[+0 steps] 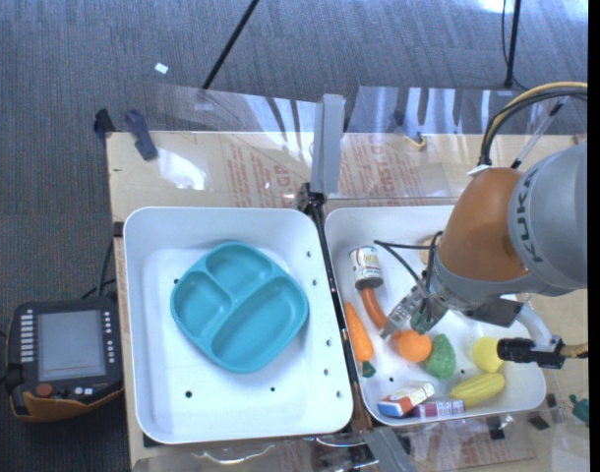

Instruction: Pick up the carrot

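We see the carrot (pixel 358 334) lying flat in the right bin (pixel 335 264), close along that bin's left wall. Its long axis runs from upper left to lower right in the view, only a little off the wall's line. The thin orange end points up toward the can (pixel 366 266), and the dark green stub end points down toward the bin's near edge.

The gripper (pixel 410 313) hangs to the right of the carrot, near it but apart from it, roughly level with the carrot's upper half. We cannot tell how the gripper is set, since the wrist covers much of it from above. Nothing shows clamped in it. Between the carrot and the gripper lies a second, shorter orange stick (pixel 375 308), slanted the same way. Just below the gripper sits an orange ball (pixel 413 346), with a green lump (pixel 441 356) touching its right side.

Further right in the same bin we see a lemon (pixel 487 354), a banana (pixel 478 389) and a small carton (pixel 407 400) near the front wall.

The left bin (pixel 143 254) holds a blue plate (pixel 239 306) with three compartments. Both bins sit on the counter (pixel 231 165), and a pendant (pixel 66 354) lies to its left.
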Motion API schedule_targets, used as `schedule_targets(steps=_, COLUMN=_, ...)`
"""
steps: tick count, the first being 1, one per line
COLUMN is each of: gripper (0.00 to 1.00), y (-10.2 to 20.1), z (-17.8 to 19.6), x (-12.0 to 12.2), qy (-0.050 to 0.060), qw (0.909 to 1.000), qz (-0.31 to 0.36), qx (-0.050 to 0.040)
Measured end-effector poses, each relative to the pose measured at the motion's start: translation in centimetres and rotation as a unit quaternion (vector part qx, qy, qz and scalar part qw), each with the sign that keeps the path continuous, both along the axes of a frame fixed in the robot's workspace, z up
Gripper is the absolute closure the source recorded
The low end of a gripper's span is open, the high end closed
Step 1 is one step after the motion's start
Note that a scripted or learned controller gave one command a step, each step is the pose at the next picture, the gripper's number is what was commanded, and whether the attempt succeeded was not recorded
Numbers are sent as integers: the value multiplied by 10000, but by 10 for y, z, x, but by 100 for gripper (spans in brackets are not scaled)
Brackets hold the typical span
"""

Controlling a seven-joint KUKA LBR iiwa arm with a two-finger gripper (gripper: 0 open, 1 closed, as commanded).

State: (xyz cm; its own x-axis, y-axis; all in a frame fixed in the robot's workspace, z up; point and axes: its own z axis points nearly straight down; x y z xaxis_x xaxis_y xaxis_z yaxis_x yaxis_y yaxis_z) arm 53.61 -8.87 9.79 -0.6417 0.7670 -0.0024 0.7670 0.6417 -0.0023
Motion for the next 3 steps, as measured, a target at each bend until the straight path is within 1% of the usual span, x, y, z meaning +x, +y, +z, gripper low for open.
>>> schedule_targets(steps=1, gripper=100, y=60, z=89, x=-39, qy=9, qw=9910, qz=-1336, qx=17)
schedule_targets(steps=2, gripper=0, y=60, z=88, x=-39, qy=16, qw=9911, qz=-1328, qx=15)
schedule_targets(steps=3, gripper=0, y=-8, z=-13, x=-62, qy=26, qw=9815, qz=-1915, qx=16)
